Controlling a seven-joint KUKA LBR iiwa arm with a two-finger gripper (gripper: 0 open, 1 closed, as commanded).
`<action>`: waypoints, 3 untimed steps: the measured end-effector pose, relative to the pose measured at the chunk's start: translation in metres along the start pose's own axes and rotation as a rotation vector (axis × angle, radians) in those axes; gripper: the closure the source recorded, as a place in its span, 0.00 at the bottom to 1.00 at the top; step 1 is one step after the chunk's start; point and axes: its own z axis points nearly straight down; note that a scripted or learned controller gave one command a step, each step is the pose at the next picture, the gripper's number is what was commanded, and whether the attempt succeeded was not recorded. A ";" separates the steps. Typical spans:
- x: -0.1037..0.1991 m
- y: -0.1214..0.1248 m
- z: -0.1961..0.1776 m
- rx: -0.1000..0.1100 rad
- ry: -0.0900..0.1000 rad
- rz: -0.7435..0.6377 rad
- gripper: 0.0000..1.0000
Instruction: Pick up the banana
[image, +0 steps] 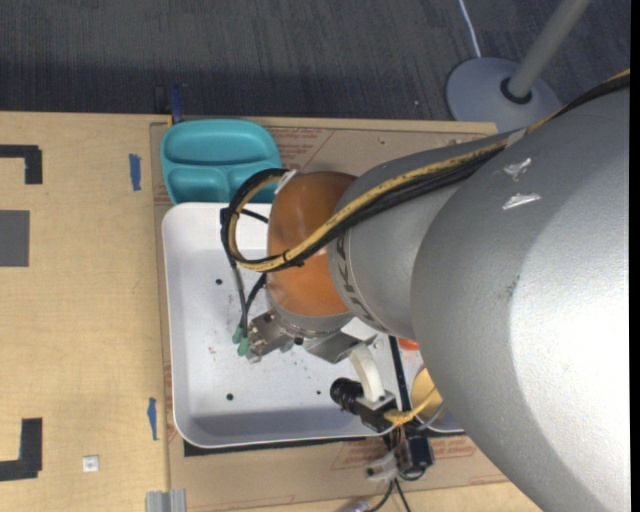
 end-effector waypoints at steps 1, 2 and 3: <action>0.000 0.001 -0.010 -0.002 -0.001 -0.001 1.00; 0.008 -0.011 0.060 -0.001 0.004 -0.200 1.00; 0.008 -0.010 0.050 -0.003 0.004 -0.199 1.00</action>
